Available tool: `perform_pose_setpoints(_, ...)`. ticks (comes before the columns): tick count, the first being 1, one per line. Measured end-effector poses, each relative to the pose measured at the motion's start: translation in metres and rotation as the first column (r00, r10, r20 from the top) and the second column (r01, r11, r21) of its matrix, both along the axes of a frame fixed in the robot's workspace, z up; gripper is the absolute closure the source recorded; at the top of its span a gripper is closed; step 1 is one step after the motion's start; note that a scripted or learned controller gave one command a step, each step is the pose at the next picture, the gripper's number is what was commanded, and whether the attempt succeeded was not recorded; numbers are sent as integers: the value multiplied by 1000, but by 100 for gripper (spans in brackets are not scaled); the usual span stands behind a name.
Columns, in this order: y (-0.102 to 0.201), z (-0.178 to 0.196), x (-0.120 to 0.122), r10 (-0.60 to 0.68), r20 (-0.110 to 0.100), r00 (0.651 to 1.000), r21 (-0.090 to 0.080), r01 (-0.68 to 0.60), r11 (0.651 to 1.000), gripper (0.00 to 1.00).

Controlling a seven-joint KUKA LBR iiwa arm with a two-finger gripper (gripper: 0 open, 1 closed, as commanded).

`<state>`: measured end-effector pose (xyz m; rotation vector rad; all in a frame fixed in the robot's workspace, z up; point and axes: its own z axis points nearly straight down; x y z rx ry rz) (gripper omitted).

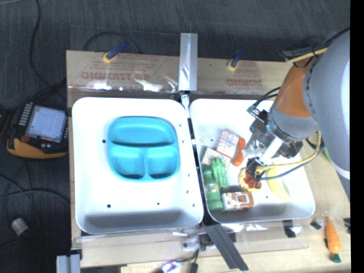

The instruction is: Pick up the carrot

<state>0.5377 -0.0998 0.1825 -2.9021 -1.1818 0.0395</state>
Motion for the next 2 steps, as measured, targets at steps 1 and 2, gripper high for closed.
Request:
perform_pose_setpoints(1, 37, 99, 1, 233, 15, 972, 4, -233, 972, 100)
perform_pose_setpoints(2, 84, 178, 44, 140, 16, 990, -3, -140, 990, 100)
